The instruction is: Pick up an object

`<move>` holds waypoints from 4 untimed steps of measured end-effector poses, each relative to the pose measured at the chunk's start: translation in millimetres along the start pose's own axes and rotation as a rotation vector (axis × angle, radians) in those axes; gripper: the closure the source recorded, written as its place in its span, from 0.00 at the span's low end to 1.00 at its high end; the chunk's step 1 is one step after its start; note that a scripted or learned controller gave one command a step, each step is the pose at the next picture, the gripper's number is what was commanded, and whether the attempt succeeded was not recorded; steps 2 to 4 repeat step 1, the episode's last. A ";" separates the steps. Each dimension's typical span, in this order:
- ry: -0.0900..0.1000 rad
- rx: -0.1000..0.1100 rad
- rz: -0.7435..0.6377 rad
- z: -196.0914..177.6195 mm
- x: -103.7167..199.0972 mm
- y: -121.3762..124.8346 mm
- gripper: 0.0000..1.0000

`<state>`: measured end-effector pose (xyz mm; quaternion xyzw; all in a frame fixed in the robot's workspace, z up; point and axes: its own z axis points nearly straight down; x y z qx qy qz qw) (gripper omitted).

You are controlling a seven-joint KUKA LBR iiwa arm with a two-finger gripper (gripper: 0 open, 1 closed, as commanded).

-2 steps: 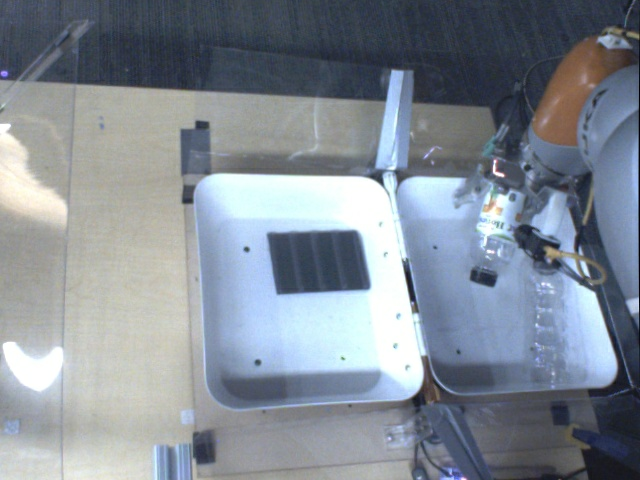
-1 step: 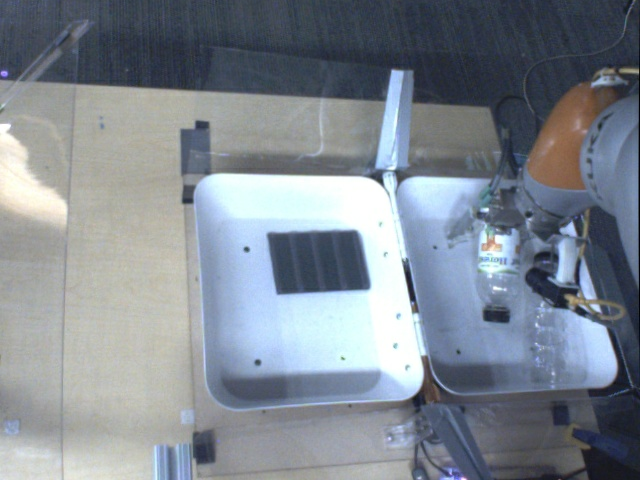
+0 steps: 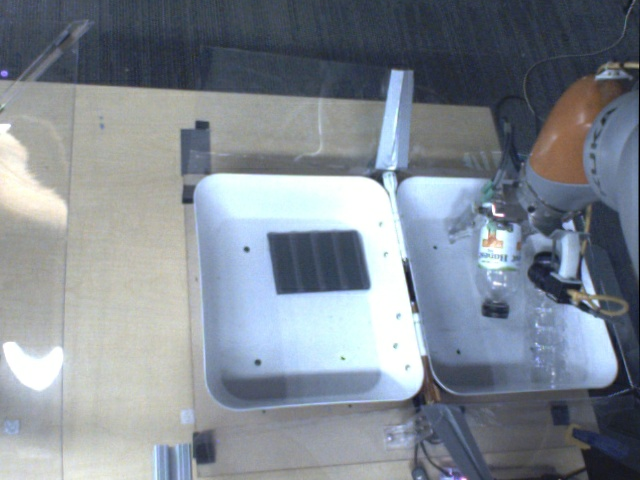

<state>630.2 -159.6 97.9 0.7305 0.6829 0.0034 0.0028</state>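
Two white bins side by side. Left bin [image 3: 225, 268]: one dark ribbed mat [image 3: 318, 261], flat at centre. Right bin [image 3: 440, 298]: one clear plastic bottle [image 3: 497, 268], green-and-white label, dark cap toward the near side. My gripper [image 3: 500, 208] sits at the bottle's far end; whether it grips, I cannot tell.

Two white bins [image 3: 230, 298] [image 3: 440, 298] sit side by side on one table [image 3: 120, 268]. One dark ribbed mat [image 3: 318, 262] in the left bin. One clear bottle [image 3: 497, 263] with a dark cap in the right bin. One arm [image 3: 575, 148].
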 end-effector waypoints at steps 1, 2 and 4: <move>-0.001 0.001 -0.235 -76.8 38.8 15.4 1.00; -0.001 0.001 -0.235 -76.8 38.8 15.4 1.00; -0.001 0.001 -0.235 -76.8 38.8 15.4 1.00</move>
